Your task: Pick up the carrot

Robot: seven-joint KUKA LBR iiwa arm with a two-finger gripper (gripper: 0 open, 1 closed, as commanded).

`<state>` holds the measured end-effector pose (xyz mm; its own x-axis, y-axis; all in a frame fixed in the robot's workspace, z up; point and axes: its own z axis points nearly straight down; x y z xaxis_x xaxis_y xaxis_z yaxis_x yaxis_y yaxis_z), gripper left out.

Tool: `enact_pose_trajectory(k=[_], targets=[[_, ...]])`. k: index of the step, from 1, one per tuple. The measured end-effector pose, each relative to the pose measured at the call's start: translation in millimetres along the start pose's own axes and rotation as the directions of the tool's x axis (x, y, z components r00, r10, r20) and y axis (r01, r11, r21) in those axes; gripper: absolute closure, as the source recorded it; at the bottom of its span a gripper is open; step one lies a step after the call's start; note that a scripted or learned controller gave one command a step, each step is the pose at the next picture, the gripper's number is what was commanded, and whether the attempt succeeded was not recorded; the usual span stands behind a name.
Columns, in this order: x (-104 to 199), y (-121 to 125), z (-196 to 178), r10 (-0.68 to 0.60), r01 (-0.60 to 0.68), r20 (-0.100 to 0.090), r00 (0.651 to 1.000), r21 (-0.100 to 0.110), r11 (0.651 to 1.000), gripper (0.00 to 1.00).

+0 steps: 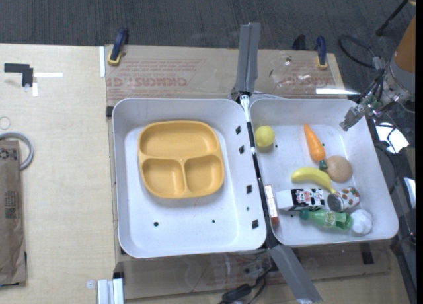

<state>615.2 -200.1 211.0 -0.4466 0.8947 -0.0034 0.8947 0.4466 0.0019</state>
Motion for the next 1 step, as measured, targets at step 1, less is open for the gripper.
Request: enact_pose_trajectory(k=[1], targets=[[0.3,0.0,0.5,0.0,0.0,-0.001,1.0,0.001,1.0,0.0]])
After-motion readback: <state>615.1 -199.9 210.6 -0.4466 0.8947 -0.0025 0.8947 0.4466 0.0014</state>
